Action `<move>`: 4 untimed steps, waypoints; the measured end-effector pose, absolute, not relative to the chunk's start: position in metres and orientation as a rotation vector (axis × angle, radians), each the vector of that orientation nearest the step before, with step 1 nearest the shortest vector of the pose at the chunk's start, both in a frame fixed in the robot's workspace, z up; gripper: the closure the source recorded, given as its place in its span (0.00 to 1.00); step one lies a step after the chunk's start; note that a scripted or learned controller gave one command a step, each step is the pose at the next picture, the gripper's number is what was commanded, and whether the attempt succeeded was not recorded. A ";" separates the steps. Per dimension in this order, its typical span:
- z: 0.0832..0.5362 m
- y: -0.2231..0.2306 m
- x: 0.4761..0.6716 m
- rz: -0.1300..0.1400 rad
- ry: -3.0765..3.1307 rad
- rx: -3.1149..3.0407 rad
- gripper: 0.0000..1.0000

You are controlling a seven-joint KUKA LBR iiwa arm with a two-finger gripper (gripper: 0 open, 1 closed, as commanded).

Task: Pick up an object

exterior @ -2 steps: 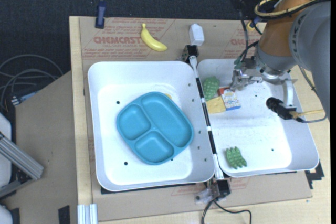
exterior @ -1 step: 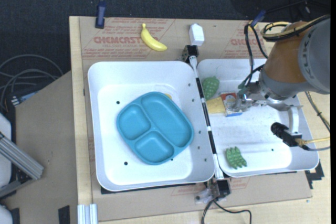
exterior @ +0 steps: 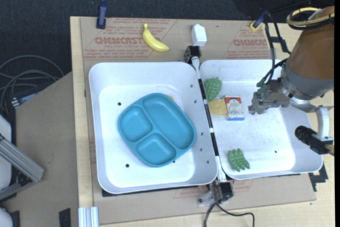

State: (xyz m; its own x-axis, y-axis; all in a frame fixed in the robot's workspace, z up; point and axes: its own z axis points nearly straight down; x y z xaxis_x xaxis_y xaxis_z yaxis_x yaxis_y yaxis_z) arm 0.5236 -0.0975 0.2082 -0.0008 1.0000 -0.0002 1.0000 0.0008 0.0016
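Here, the tool [exterior: 258, 103] is seen low in the right bin [exterior: 276, 69], just right of the small carton [exterior: 234, 108]; its state cannot be told. Light, stiff and probably crushable, the carton would best be taken across its narrow sides.

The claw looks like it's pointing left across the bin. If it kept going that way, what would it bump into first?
Probably the small red and white box, which lies just left of the claw. Depth is hard to judge, so it might pass above it.
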 end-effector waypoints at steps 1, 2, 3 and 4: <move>0.208 -0.098 0.523 0.000 2.221 2.221 0.00; 0.084 -0.107 0.542 0.000 2.221 2.222 0.00; 0.085 -0.099 0.588 0.001 2.222 2.221 0.00; 0.094 -0.100 0.588 0.001 2.221 2.220 1.00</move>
